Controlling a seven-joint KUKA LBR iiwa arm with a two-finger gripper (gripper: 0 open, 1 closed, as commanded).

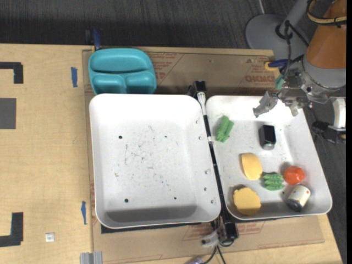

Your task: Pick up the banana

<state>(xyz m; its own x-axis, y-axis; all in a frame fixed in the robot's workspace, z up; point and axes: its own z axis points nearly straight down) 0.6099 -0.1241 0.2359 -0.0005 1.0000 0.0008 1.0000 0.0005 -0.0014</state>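
Status: the pick has not begun. No object is lifted, and every item rests on a bin floor.

Nearest the camera, along the front edge of the right-hand shallow white bin [322, 164], lie a yellow block-like soft piece [246, 200] and a small grey-and-white cylindrical object [297, 197]. Just behind these are a round orange-red fruit-like object [294, 174] and a small green ridged piece [271, 181], close together.

The task object, a smooth yellow rounded piece taken to be the banana [251, 165], lies near the middle of the right bin, touching or almost touching the green ridged piece at its right. This identification is a judgement: two yellow items are present, and shape detail is limited at this resolution.

Further back are a small black rectangular object [267, 136] and a light green leafy-shaped piece [224, 129], the latter near the divider between the bins. The left-hand shallow white bin [99, 164] sits beside it.

Farthest back, the two-finger gripper [264, 106] hangs over the rear edge of the right bin, well apart from the banana. Nothing is between its fingers; whether they are spread or closed cannot be determined. A teal plastic compartment tray [122, 70] stands behind the left bin.

Remaining: move over the banana, descend, grasp, lift.
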